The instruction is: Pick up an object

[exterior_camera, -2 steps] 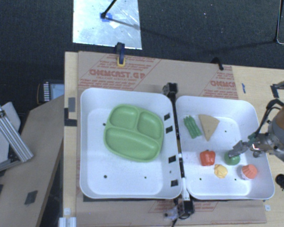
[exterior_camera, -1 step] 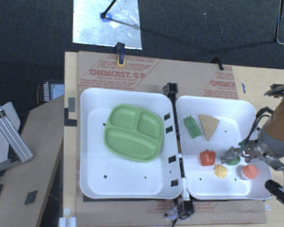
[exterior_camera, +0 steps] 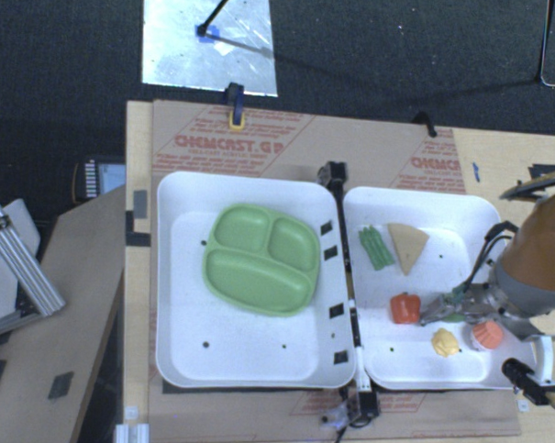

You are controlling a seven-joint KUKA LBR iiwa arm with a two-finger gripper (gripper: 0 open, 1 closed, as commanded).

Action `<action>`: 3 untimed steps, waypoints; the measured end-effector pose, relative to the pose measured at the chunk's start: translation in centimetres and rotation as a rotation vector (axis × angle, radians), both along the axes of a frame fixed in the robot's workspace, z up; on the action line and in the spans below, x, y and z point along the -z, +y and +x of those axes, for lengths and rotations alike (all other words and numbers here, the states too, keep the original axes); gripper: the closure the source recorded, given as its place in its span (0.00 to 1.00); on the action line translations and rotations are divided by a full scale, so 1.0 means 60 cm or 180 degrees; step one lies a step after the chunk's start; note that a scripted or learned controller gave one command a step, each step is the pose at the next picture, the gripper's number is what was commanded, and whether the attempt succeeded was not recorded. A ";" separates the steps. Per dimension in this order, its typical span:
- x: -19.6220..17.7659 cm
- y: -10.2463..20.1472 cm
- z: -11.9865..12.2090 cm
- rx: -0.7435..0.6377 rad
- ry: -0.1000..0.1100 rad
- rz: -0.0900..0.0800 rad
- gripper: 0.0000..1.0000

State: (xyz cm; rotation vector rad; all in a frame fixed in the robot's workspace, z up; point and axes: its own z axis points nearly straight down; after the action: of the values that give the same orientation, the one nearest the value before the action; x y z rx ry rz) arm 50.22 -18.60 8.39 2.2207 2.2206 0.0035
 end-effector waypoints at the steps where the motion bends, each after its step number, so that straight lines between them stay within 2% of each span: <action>1: -0.019 -0.001 0.001 -0.0005 -0.0003 -0.0003 1.00; 2: -0.123 -0.002 0.014 -0.0012 -0.0015 -0.0011 1.00; 3: -0.195 -0.007 0.013 -0.0012 -0.0007 -0.0008 1.00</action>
State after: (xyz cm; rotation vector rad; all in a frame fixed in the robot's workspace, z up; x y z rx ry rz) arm 50.97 -19.02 20.07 2.2141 2.2226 0.0031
